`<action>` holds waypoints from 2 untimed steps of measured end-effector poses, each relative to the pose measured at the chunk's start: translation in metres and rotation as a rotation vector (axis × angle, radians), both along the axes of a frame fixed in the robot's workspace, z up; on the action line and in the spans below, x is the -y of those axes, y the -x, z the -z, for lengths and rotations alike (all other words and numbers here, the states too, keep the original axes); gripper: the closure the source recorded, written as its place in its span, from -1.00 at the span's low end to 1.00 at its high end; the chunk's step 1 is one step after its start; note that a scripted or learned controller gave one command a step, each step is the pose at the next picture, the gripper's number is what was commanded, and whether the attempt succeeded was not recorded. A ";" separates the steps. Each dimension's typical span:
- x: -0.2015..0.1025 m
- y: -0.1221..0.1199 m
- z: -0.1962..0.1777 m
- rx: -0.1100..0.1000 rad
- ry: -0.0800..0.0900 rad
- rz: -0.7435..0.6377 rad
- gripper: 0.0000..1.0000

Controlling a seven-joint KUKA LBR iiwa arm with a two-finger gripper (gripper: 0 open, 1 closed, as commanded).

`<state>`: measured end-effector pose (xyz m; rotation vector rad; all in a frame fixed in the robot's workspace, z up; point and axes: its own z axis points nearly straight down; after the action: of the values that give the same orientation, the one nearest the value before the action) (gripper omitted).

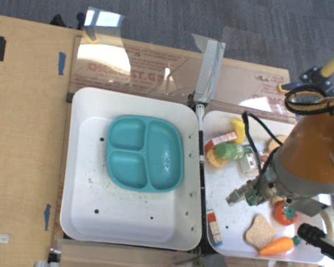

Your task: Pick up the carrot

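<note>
Your gripper point(242, 196) hangs mid-bin in the right bin point(224, 244) — whether its jaws are wide I cannot tell — while the carrot point(277, 245) lies untouched near the front right corner.

The gripper point(247, 195) hangs over the right bin point(226, 231). The carrot point(277, 245) lies below and right of it, beside a bread slice point(259, 233); a tomato point(284, 212) sits just right.
</note>
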<state>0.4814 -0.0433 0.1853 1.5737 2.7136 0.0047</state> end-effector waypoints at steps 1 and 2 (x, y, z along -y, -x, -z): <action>0.062 -0.007 0.084 -0.011 -0.001 0.302 1.00; 0.125 -0.040 0.096 0.003 -0.004 0.596 1.00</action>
<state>0.5217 -0.1684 0.0895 2.3005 2.1313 0.0105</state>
